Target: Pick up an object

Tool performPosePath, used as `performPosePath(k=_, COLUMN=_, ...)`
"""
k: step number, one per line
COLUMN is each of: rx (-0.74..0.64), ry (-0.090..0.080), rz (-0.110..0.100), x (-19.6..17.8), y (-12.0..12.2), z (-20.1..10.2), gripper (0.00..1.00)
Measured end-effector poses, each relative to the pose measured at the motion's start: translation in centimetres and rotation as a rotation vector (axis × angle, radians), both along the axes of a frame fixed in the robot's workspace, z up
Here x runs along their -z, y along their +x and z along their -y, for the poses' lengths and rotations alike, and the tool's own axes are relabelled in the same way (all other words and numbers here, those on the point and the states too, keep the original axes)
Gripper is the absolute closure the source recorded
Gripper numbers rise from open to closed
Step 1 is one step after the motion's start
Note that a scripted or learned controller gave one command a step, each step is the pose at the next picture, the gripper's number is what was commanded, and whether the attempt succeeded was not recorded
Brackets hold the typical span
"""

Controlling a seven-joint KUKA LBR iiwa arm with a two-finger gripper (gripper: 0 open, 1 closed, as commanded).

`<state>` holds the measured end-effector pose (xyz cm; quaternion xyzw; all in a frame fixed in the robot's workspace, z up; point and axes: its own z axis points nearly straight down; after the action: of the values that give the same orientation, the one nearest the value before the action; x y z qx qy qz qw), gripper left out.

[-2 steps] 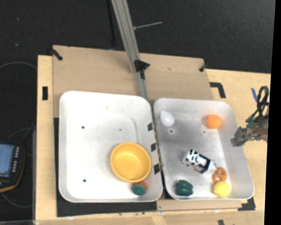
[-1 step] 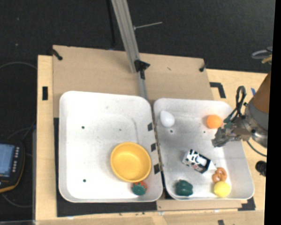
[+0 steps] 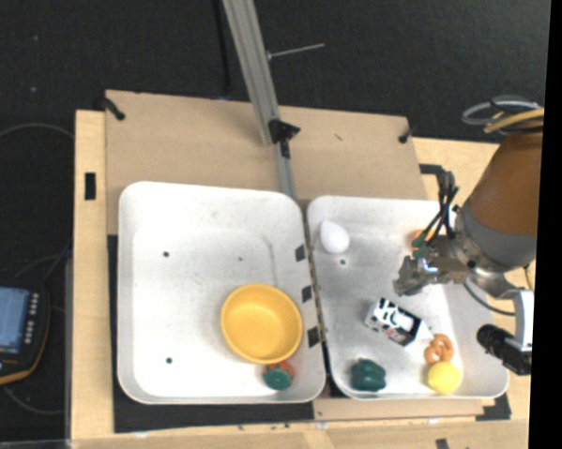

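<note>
My gripper (image 3: pixel 412 278) hangs over the right bin (image 3: pixel 356 223), a little up and right of a black-and-white toy (image 3: pixel 392 320) that lies on the bin floor. Nothing shows between its fingers. A white egg-shaped object (image 3: pixel 334 237) sits at the bin's upper left. Along the bin's front edge lie a green object (image 3: pixel 368 374), a yellow ball (image 3: pixel 443 376) and an orange ring-like piece (image 3: pixel 438 348). In the left bin (image 3: pixel 168 232) a yellow bowl (image 3: pixel 261 322) stands near the front right, with a small green and red object (image 3: pixel 278 375) just below it.
A grey metal post (image 3: pixel 259 72) slants up from the bench behind the bins' divider. The arm's orange band (image 3: pixel 510 189) and grey wrist (image 3: pixel 496 244) stand over the right bin's right side. A handheld pendant (image 3: pixel 3 334) lies at far left, off the bench.
</note>
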<state>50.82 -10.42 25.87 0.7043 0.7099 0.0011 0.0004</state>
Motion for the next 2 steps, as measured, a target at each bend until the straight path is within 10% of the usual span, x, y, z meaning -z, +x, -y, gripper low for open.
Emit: performPosePath(k=2, rx=0.001, ry=0.000, rz=-0.001, x=0.1, y=-0.1, z=-8.8, gripper=1.00)
